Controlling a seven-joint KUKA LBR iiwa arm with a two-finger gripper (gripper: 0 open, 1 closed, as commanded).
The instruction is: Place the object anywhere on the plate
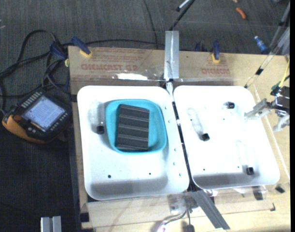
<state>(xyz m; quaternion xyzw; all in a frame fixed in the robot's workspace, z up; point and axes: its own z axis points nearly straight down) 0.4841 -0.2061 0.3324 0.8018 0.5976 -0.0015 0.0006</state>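
A cyan plate [159,129] lies in the left bin [133,178]. On it rests a dark grey ribbed block [133,127], lying flat and covering most of the plate's middle. My gripper [273,111] hangs at the right rim of the right bin [224,173], far from the plate, with nothing visible in it. Its metal parts are small and partly cut off by the edge of the view.
A clear tube with a black cap [99,128] lies left of the plate. In the right bin lie two more clear tubes with black caps [204,137] [249,170] and a small black piece [229,105]. A teach pendant [41,115] sits off the bench at left.
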